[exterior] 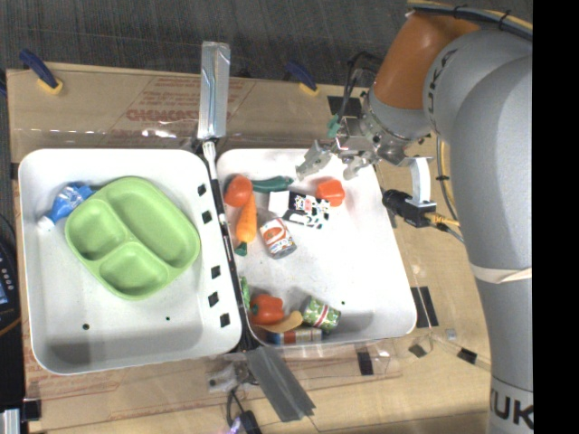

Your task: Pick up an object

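My gripper (333, 163) hangs over the far side of the right bin (384, 269), its two fingers spread open with nothing between them. Just in front of it lie a small red round object (330, 190) and a black-and-white patterned box (308, 209). Further left in the same bin are a carrot (245, 222), an orange-red round fruit (237, 190), a dark green piece (271, 184) and a small can (278, 239). At the near edge sit a red pepper (265, 308), a green-labelled can (321, 315) and a yellowish piece (289, 323).
The left bin (109, 333) holds a green divided plate (133, 235) and a blue item (69, 198) at its far left corner. A metal bar (213, 89) stands up behind the divider between the bins. The grey arm (488, 152) fills the right side.
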`<state>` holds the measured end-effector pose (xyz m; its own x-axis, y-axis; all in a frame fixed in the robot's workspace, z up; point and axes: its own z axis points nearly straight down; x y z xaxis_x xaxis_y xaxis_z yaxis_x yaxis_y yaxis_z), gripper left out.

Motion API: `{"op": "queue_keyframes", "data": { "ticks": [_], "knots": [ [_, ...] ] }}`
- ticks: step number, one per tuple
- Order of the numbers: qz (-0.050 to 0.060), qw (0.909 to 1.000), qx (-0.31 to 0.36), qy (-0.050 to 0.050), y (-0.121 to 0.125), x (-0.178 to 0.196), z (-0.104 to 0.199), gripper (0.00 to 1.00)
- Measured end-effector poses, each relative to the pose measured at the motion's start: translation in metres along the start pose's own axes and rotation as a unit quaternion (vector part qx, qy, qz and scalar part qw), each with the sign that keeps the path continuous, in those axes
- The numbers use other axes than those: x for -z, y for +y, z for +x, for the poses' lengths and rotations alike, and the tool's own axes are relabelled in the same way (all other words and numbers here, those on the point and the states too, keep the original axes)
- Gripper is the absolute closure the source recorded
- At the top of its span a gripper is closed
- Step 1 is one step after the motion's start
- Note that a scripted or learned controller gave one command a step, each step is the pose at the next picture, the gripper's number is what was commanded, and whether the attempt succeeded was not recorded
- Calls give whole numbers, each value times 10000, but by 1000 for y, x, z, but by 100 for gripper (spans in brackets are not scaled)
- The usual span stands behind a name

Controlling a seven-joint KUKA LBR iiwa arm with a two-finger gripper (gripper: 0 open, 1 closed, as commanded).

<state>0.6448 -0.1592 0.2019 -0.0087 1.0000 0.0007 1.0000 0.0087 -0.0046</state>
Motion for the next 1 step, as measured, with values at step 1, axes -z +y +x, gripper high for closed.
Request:
{"op": "queue_keyframes", "data": {
  "ticks": [1],
  "knots": [
    [5,9904,1383,3,-60,-46,24,0]
  ]
}}
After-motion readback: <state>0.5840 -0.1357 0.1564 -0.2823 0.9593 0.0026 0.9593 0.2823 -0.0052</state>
